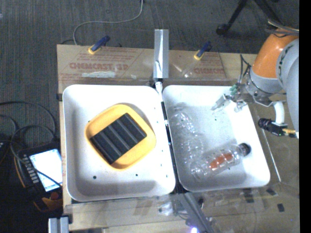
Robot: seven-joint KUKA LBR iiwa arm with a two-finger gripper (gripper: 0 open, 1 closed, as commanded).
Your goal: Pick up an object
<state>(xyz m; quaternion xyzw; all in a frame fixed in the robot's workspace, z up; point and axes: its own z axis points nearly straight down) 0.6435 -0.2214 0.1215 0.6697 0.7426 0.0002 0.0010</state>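
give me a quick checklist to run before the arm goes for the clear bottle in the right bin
1. Target in view: clear bottle lies on its side in the right bin, dark cap toward the right wall: ok.
2. Tool over the correct bin: ok, but near the far right corner, not above the bottle: not ok.
3. Tool carrying nothing: cannot tell.
4. Space around the bottle: crumpled clear plastic lies beside it, contact unclear: cannot tell.
5. Yellow and black object sits in the left bin, out of the path: ok.
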